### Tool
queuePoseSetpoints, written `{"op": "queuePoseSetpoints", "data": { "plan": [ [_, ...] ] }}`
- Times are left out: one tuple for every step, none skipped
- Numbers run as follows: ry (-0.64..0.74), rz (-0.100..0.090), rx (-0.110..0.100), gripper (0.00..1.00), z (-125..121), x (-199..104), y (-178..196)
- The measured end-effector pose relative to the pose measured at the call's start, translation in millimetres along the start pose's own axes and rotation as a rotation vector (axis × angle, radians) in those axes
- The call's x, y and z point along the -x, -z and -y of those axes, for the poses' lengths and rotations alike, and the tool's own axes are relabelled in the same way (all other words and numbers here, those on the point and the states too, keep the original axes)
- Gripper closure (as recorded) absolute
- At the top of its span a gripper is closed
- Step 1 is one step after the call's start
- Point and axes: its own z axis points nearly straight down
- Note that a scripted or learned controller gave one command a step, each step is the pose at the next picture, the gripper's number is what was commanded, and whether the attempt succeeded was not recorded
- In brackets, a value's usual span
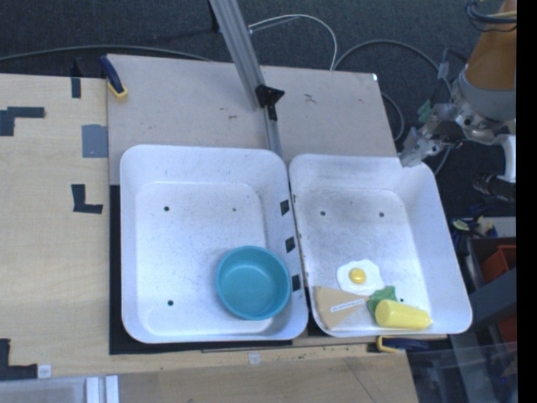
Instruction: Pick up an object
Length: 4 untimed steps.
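**Arm held off at the right, clear of both bins**

The bench (pixel 193 99) carries two shallow white bins side by side, seen from above at a slant. The left bin (pixel 159 191) holds a blue bowl (pixel 252 282), upright and open to the camera, sitting near its front right corner. The right bin (pixel 419 225) holds three small toy foods gathered along its front edge.

The arm (pixel 491 65) enters at the upper right (its orange band shows at the very edge of the view). It sits beyond the right bin's far right corner, over the dark floor rather than over either bin. The wrist angles down and toward the left, and the hand (pixel 417 148) hangs just outside the right bin's back right corner, close to its rim. The hand is small and blurred here, so whether it is spread or closed I cannot tell. Nothing shows between its tips.

In the right bin, a tan cheese wedge (pixel 338 306) lies flat at the front left. Just beside it to the right lies a yellow corn cob (pixel 403 315) with a green husk end, its length running along the front wall. A fried egg (pixel 359 276) lies flat just behind these two, near the cheese's back edge. All three are well apart from the hand.
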Motion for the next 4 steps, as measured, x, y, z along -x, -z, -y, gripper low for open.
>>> {"op": "queuePoseSetpoints", "data": {
  "plan": [
    [0.005,-0.003,-0.003,1.0,10.1,-55.9,7.4],
    [0.004,-0.003,-0.006,1.0,16.5,-109.9,-7.5],
    [0.004,-0.003,-0.007,1.0,29.4,-163.6,-20.0],
    [0.006,-0.003,-0.007,1.0,33.1,-224.6,-26.3]
  ]
}}
